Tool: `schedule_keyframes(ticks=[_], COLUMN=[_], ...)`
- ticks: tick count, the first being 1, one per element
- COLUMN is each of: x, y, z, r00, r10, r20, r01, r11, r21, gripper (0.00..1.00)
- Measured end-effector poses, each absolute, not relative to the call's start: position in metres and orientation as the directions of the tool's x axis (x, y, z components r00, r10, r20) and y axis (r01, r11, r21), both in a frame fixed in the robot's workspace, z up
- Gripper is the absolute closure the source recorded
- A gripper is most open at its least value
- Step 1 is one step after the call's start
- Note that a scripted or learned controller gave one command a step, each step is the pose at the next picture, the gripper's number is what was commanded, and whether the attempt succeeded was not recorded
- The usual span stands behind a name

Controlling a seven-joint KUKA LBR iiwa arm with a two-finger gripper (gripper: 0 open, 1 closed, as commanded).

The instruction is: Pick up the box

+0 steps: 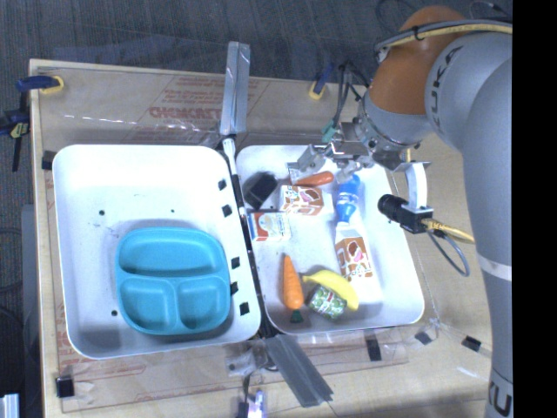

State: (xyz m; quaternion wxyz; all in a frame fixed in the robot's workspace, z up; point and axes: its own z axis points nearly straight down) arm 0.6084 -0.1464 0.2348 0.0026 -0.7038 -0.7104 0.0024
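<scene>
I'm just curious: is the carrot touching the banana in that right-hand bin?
Touching, it seems. In the camera view the carrot lies right against the banana's left end, with no white bin floor showing between them.

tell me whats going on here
A KUKA arm reaches in from the right, its end effector low over the far end of the right bin, beside a small box and a sausage. The box lies in the bin, not lifted. A blue tray sits in the left bin.
</scene>
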Motion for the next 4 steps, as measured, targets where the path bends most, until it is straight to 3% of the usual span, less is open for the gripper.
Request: schedule_keyframes(ticks=[1,2,3,4], x=[0.613,0.493,0.482,0.569], y=[-0.097,-0.138,-0.153,-0.145], z=[0.264,0.170,0.096,0.089], r00=[0.102,0.118,0.141,0.172], r10=[0.995,0.993,0.990,0.985], r20=[-0.001,0.000,0.001,0.000], r01=[0.995,0.993,0.990,0.985], r11=[-0.102,-0.118,-0.141,-0.172], r21=[-0.005,-0.008,0.013,-0.005], gripper=[0.00,0.00,0.00,0.00])
